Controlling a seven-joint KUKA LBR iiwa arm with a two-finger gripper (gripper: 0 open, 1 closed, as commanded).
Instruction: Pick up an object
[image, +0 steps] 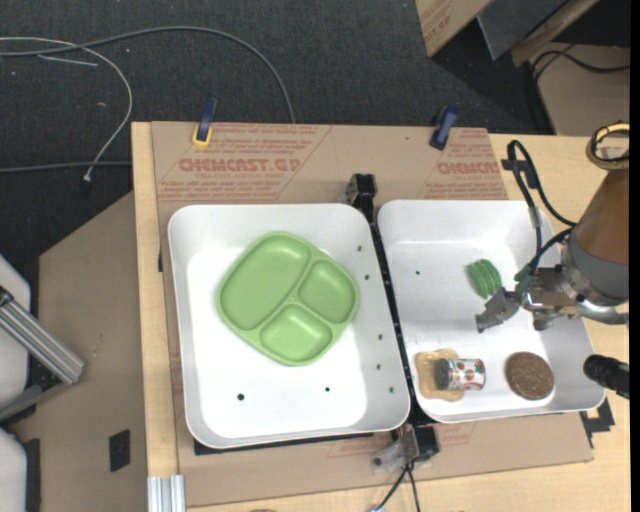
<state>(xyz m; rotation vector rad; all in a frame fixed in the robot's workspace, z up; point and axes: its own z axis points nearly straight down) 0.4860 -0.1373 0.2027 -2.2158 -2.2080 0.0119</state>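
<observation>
Camera view: in the right bin, the gripper hovers just at five o'clock of a small green object, possibly a toy vegetable; its grip cannot be made out. At six o'clock lie a small can and a brown disc. A green divided plate fills the left bin.

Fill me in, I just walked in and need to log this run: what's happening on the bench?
A grey arm reaches in from the right over the right bin. Its gripper hangs just below a small green object, with nothing visibly between its fingers. A brown round object and a small can-like item lie along that bin's near edge. The left bin holds a green divided plate.
</observation>
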